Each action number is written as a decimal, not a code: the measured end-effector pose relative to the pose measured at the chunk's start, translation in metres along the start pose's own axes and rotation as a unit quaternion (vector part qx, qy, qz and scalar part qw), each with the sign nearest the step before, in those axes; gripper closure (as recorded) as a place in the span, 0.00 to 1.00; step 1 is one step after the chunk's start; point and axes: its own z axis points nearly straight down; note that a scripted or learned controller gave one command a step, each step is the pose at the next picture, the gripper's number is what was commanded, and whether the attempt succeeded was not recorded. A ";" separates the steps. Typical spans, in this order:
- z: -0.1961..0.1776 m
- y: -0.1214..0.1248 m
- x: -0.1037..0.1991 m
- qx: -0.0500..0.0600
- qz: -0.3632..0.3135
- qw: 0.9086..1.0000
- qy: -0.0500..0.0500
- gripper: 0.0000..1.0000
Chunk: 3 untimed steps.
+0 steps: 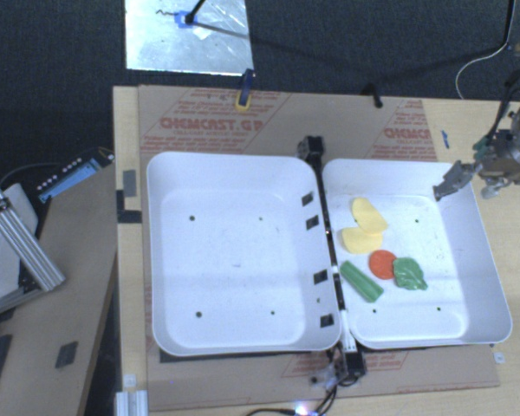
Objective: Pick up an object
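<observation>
gripper over right bin's far edge, holding nothing

Both bins are smooth white plastic with a slight sheen: the right bin directly below the gripper, the left bin well to its left. The gripper itself looks like grey, dull metal. Below and left of it lie smooth plastic-looking pieces: two matt yellow pieces, an orange disc, a green stick and a green leafy piece with a crinkled face. The surface looks like matt brown cardboard, printed red. Far to the gripper's upper left lies a shiny, wrinkled foil sheet.
</observation>
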 end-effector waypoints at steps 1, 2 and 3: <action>0.119 0.007 0.059 0.004 -0.003 1.000 0.002 0.00; 0.182 0.002 0.099 0.000 0.001 1.000 0.000 0.00; 0.182 -0.065 0.054 0.003 0.004 1.000 0.000 0.00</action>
